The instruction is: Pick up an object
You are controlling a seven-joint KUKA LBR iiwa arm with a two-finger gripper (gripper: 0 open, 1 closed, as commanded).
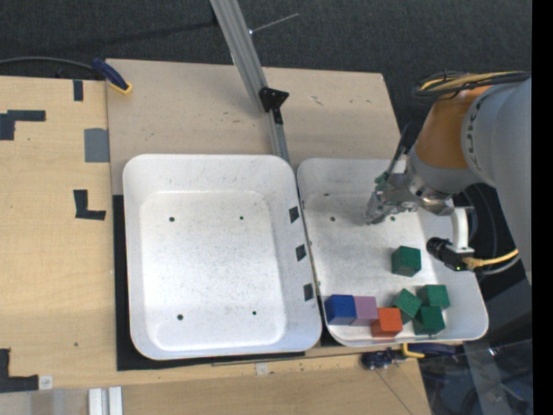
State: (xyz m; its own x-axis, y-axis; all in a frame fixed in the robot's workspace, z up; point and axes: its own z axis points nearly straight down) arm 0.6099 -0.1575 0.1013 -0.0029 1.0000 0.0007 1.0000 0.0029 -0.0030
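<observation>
The fingers (pixel 377 214) point down over the bare upper part of the right bin (pixel 346 180), and from where I stand they look drawn close together with nothing between them; the tips are small and dark, so how narrow the gap is I can't say for sure. They seem to sit low, near or at the bin floor, on a patch with no block under them.

Outward from there, the grey wrist and the orange band (pixel 442 137) lie at about two o'clock from the tips, the arm leaning in from the right so the tool can drop into the bin without crossing its rim.

The things to be picked lie toward five o'clock. A lone green block (pixel 405 260) sits apart from the rest, the nearest to the fingers and free on all sides, which I'd judge makes it the easiest take. Farther on, at the bin's bottom edge, the others crowd together: a blue block (pixel 340 309) touching a purple block (pixel 365 308), an orange block (pixel 389 321), and a cluster of green blocks (pixel 422 308) pressed close. Packed like that, they leave little room for fingers to slip alongside.

The left bin (pixel 138 180) lies at nine o'clock, both bins resting on the bench (pixel 52 232).
</observation>
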